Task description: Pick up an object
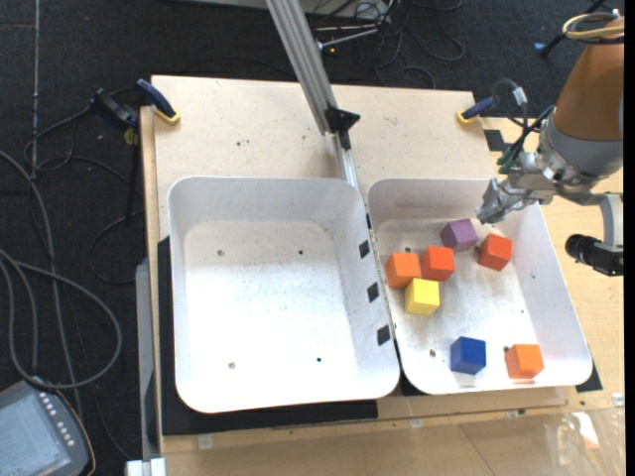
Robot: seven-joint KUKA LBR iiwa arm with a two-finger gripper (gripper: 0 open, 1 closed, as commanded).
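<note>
Dark carpet and loose cables ring a pale tabletop [258, 127], and two white bins sit on it side by side. Going near to far: the left bin [198, 365] fills the near-left. In the right bin [556, 310], closest to the camera, there's a blue cube [468, 355] and an orange cube [524, 361], well apart from the rest. Next up, a yellow cube [422, 296], touching the cluster behind it: two orange cubes [403, 268] [438, 263]. Beyond them, a purple cube [458, 233] and, just beside it, a red-orange cube [494, 251].

And there's my hand [493, 209], hovering over the far end of that bin, just above and between the purple and red-orange cubes. Whether it's wide or narrow, I cannot tell from this angle; nothing shows between my fingers.

My pick looks like the red-orange cube: small, matte, crisp-edged, sitting slightly turned. I'd judge it light and stiff, probably not slippery. Best to pinch it across two opposite flat faces, squared up so it doesn't twist out.
</note>
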